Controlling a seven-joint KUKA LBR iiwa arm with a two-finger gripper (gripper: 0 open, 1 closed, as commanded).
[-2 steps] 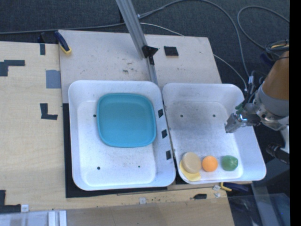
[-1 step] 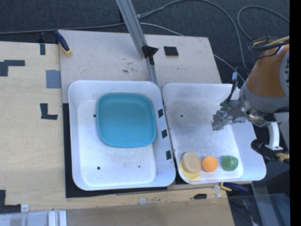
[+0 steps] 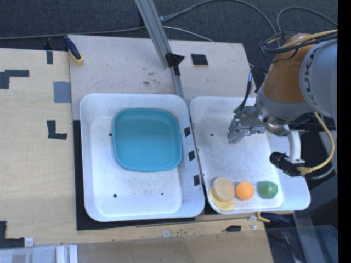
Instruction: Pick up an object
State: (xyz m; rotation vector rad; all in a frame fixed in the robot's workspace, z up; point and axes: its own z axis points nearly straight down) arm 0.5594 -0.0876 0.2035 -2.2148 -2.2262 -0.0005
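Right bin [image 3: 219, 147]: gripper [image 3: 237, 133], finger gap unreadable, nothing visibly held, above bare floor well apart from the beige piece [image 3: 222, 189], orange ball [image 3: 244, 190] and green ball [image 3: 267, 189] crowding the near wall; risk: closing on nothing.

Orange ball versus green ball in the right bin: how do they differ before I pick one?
The orange ball is bright orange; the green ball is dark green. The orange ball sits right beside the tan round object; the green ball lies on its far side, nearer the bin's right edge. Both look similar in size, lying along the right bin's near edge.
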